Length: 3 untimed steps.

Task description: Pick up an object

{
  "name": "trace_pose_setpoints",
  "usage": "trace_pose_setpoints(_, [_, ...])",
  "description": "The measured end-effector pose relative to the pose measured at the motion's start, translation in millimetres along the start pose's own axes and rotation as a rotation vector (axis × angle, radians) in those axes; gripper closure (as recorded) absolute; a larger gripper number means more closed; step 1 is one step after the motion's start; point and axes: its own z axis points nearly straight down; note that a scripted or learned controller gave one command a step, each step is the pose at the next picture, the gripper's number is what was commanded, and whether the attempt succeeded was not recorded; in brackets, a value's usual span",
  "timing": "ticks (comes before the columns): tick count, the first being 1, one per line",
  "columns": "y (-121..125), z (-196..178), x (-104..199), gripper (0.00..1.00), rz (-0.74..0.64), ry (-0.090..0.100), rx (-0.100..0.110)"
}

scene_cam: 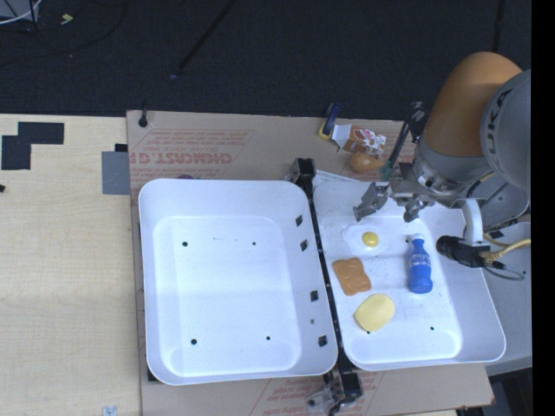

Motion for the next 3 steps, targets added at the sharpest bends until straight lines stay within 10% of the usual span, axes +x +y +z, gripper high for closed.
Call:
trace_pose_setpoints(1, [-81, 88, -49, 0.0, 0.007, 0.002, 0.016])
trace_pose_setpoints(2, [-76, 73, -48, 1.0, 0.007, 0.002, 0.004])
trace_pose_setpoints(3, [-56, -17, 39, 1.0, -0.009, 0.004, -0.007])
